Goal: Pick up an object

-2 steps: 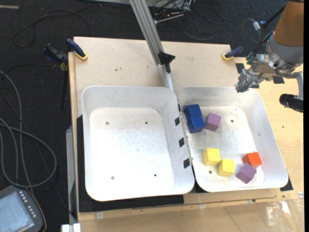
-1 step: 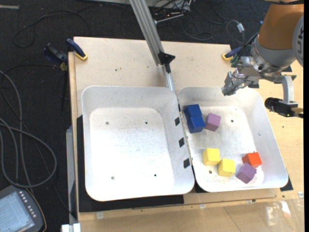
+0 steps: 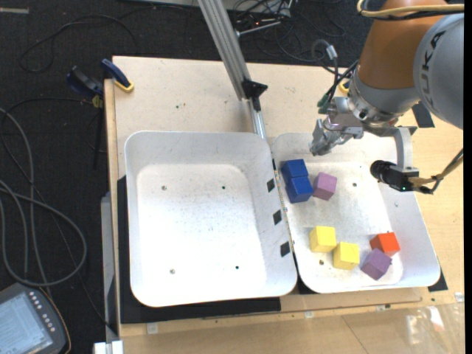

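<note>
The two-finger metal tool (image 3: pixel 321 147) hangs over the far part of the right shallow white plastic bin (image 3: pixel 413 227), tilted down toward the bin floor. Whether it is spread or pressed together cannot be told at this resolution; nothing is visibly caught in it. Above it sit the grey arm (image 3: pixel 442 57) and its orange band (image 3: pixel 394 39), entering from the right.

Just beside the tool, toward the near side, lie two blue cubes (image 3: pixel 296 179) stacked or pressed against each other close to the bin's left wall. A small mauve cube (image 3: pixel 325 186) lies touching or just beside them on the right. None of these is in contact with the tool.

Further toward the near edge of the same bin: a yellow cube (image 3: pixel 322 239), a second yellow cube (image 3: pixel 346 255) just beside it, a purple cube (image 3: pixel 377 264), and an orange-red cube (image 3: pixel 385 243) touching the purple one.

The left shallow white plastic bin (image 3: pixel 147 161) adjoins the right one. Both rest on the pale counter (image 3: pixel 184 94). A slanted metal rail (image 3: pixel 225 39) crosses the far counter, and a blue and yellow clamp (image 3: pixel 110 76) sits at its far left corner.
</note>
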Controlling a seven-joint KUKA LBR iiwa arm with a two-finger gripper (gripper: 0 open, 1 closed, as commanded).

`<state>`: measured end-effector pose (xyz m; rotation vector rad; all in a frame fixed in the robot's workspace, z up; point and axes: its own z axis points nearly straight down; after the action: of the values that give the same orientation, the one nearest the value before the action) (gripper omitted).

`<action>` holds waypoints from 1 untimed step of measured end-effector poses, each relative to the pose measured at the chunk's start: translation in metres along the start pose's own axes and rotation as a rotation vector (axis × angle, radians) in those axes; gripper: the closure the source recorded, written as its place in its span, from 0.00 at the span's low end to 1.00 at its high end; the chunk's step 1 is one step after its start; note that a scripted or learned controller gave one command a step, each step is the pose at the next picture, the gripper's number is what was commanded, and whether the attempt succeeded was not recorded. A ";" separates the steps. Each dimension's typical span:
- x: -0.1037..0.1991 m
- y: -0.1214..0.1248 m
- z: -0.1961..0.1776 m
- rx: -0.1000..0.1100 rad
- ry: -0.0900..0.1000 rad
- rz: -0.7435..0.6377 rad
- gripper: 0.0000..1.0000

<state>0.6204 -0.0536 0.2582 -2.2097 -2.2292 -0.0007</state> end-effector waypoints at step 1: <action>0.060 -0.017 0.011 0.001 0.000 0.000 1.00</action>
<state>0.6025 0.0058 0.2477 -2.2087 -2.2286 0.0006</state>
